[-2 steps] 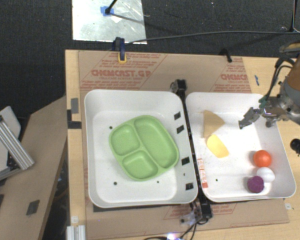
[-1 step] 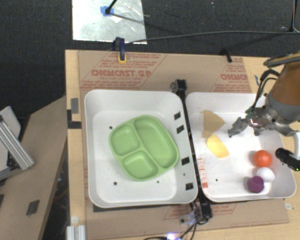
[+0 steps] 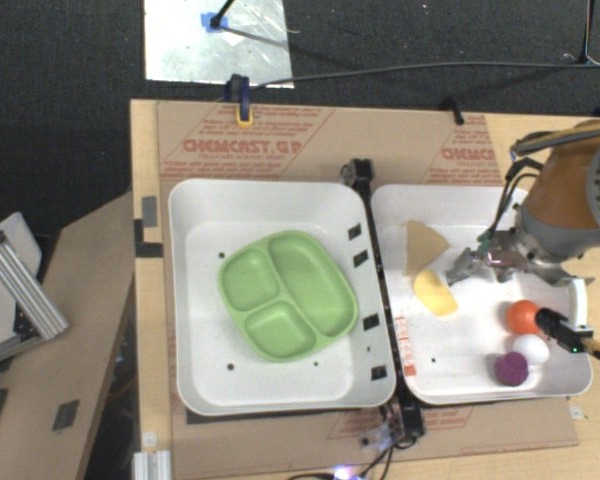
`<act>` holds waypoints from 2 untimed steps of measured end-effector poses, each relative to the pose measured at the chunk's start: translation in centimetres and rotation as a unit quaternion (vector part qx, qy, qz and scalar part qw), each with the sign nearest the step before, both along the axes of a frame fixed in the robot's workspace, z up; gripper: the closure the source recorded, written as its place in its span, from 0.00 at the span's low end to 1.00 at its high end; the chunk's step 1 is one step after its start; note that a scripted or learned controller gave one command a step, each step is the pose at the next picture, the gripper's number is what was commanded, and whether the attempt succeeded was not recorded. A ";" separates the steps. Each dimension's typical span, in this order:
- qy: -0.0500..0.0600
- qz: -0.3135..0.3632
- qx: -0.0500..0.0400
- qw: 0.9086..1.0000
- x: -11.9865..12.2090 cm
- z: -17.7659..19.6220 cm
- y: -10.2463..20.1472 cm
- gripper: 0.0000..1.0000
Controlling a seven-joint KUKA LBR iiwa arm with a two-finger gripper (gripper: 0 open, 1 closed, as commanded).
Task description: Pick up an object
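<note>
Yellow block (image 3: 435,294) lies just left of the gripper (image 3: 467,265) near the right bin's (image 3: 580,378) left wall (finger state unreadable).

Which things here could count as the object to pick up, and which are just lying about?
Pick candidates, right bin: yellow piece by the gripper, tan wedge, orange ball, white ball, purple ball.

Lying about: green divided plate in the left bin, foil sheet.
</note>
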State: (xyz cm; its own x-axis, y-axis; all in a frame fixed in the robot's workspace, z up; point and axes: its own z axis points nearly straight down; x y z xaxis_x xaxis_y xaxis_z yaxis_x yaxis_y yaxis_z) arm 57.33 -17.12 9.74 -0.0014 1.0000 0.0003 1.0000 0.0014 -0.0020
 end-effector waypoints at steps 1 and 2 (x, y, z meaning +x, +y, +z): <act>-0.001 0.000 0.000 1.000 0.1 -1.3 0.0 0.00; -0.003 0.000 -0.001 1.000 0.2 -0.1 0.0 1.00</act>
